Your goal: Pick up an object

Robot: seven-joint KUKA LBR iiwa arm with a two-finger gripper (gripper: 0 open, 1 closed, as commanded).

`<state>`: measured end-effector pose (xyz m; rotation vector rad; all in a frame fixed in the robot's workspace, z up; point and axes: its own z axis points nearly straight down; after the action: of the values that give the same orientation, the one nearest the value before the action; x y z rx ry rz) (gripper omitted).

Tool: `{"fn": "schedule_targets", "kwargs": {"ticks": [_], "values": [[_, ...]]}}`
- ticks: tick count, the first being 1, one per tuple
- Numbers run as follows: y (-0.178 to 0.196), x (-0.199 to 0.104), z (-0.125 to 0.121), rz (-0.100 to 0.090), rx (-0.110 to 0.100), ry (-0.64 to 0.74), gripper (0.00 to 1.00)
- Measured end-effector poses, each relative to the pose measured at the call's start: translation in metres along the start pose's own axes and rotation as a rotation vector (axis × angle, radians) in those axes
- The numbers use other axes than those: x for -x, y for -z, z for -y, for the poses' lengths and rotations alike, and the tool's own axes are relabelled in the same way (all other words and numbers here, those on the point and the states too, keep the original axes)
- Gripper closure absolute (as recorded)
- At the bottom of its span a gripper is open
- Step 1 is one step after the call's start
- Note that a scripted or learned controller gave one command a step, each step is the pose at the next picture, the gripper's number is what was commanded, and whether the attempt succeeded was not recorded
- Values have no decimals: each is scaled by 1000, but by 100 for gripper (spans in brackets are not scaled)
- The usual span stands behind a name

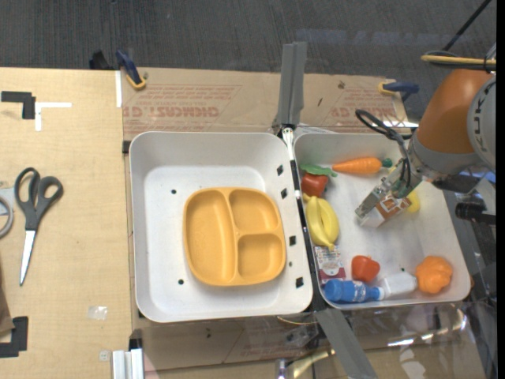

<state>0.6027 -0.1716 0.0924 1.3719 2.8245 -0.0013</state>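
Inside, the left bin (150,212) holds a yellow divided plate (234,235). The right bin (442,227) holds a carrot (357,165), banana (322,221), blue bottle (353,292) and orange ball (434,274). The end effector (377,204) sits low over a small orange-and-white box (392,206); its grip cannot be told.

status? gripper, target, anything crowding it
Gripper low in the right bin, beside a small orange-and-white box; grasp not confirmed. Banana left of it, carrot above. Left bin: yellow divided plate.
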Motion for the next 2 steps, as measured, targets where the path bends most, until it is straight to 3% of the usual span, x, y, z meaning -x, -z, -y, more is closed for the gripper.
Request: {"fn": "schedule_targets", "kwargs": {"ticks": [1, 2], "values": [[-4, 11, -48, -21, -37, -117, 0], [-3, -8, -65, -5, -12, -506, 0]]}}
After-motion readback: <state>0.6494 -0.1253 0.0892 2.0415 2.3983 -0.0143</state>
